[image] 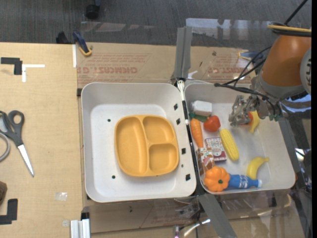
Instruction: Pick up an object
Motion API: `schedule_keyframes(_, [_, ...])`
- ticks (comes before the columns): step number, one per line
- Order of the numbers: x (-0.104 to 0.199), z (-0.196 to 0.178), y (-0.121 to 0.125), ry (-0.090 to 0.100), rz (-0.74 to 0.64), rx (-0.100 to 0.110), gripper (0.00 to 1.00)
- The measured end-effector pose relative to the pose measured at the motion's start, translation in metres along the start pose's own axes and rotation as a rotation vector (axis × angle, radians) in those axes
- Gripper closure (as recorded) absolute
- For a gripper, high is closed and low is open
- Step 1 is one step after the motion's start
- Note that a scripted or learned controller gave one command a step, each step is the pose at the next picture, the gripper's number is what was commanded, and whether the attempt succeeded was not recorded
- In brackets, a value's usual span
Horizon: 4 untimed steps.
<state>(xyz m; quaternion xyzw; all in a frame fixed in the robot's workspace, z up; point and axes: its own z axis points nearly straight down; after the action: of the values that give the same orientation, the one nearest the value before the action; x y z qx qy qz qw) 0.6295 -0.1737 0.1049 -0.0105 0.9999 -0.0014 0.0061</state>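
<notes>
- Arm (287,58) enters from the right, orange band above the wrist, gripper (241,117) low over the upper part of the right bin (283,155).
- Can't tell the gripper's state: metal parts blur together from this angle.
- A small yellow piece (254,121) sits right against the gripper's right side; can't tell whether it is gripped or just lying beside it.
- Right bin contents, along the left wall, top to bottom: white block (202,107), green bit (199,117) below it, carrot (196,132) lengthwise, brown packet (204,158).
- Tomato (212,123) just right of the carrot's top, touching or nearly touching the white block's lower edge.
- Corn (229,144) lies at a slant mid-bin, near the gripper but apart from it.
- Pink carton (215,149) between brown packet and corn, touching the corn's left side.
- Pumpkin (216,179) at the near wall; blue bottle (243,182) lies on its side just to the right, touching it.
- Banana (256,165) near the bottle's cap end, well below the gripper.
- Left bin (94,148) holds a yellow three-part tray (146,145), roughly centred, flat.
- Scissors (18,137) lie on the bench (39,182) left of the bins, well apart.
</notes>
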Motion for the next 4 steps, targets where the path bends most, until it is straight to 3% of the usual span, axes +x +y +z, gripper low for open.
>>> schedule_keyframes(1, [0.0, 0.0, 0.0, 0.0, 0.0, 0.0, 0.0])
schedule_keyframes(2, [-0.002, -0.011, 0.0, -0.006, 0.0, 0.002, 1.0])
schedule_keyframes(3, [-0.015, -0.133, 0.043, 0.005, 0.097, -0.002, 1.0])
schedule_keyframes(4, [0.037, -0.015, 0.004, 0.008, -0.301, -0.004, 1.0])
